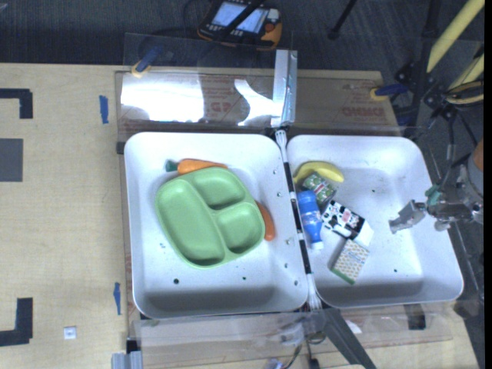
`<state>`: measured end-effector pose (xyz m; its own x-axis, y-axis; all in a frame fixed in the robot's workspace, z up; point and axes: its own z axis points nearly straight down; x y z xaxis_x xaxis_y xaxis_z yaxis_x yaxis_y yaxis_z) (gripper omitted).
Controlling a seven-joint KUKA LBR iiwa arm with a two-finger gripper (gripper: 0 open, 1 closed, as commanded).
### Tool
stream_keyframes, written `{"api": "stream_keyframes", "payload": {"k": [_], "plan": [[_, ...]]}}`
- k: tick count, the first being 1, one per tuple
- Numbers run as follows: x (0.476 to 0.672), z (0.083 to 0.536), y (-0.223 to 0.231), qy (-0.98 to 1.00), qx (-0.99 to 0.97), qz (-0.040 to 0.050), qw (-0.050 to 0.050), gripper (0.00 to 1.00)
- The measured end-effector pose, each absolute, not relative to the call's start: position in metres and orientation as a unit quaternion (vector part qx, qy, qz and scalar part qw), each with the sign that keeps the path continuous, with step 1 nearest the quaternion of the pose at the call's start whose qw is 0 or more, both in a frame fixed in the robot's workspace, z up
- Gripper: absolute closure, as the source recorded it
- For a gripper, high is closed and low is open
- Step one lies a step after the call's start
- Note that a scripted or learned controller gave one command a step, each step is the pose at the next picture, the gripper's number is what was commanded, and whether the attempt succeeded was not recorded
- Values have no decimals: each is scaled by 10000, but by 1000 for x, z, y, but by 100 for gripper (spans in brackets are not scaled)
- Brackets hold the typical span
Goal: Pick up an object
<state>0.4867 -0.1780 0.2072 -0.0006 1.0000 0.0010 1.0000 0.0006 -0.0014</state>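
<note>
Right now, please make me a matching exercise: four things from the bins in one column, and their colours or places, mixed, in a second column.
Things:
1. divided plate
2. banana
3. bottle
4. pincer

Descriptions:
A. blue, beside the divider in the right bin
B. green, in the left bin
C. at the right edge of the right bin
D. yellow, at the far side of the right bin

Pairs: 1-B, 2-D, 3-A, 4-C

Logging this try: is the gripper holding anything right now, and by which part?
Nothing is held. The gripper hangs over bare floor of the right bin, apart from the cluster of objects on that bin's left side.
</note>
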Motion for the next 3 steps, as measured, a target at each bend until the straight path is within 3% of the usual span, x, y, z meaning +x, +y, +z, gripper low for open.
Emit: {"api": "stream_keyframes", "payload": {"k": [1,3], "plan": [[553,144,-137,-7407,-6718,-3,-6,0],[560,107,-103,-6752,-7373,-110,-162,0]]}}
